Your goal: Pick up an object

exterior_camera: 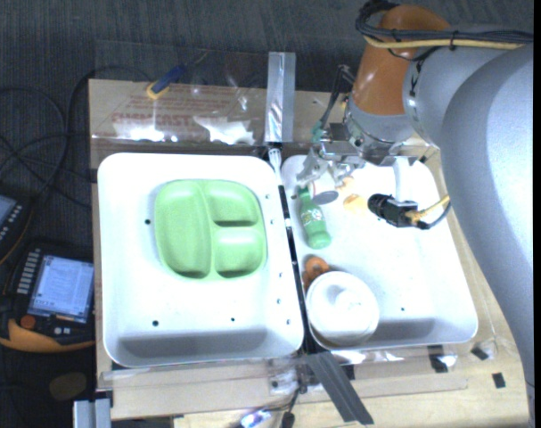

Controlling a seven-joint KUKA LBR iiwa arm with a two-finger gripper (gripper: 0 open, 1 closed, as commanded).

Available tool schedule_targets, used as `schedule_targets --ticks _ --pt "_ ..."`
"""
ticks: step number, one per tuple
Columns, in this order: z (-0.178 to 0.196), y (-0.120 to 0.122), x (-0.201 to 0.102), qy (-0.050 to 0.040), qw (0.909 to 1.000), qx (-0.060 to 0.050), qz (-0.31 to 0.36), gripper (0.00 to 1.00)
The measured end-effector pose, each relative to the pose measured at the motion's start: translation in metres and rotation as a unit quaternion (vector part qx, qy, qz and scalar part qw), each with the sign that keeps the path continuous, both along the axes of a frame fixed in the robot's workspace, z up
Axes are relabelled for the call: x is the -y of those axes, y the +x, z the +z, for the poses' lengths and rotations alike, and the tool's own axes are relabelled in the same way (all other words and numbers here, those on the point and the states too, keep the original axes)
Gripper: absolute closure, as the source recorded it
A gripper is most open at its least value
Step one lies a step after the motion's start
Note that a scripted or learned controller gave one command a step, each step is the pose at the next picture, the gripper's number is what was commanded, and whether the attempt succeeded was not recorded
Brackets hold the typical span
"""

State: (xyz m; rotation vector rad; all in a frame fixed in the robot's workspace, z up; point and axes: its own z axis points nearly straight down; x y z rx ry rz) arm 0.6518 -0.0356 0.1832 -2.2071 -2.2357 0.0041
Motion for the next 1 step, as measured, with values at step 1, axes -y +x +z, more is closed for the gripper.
schedule_targets --ticks 1 --pt "0.0004 -0.0059 0.0407 -0.0006 0.9909 0.000 0.134 1.00"
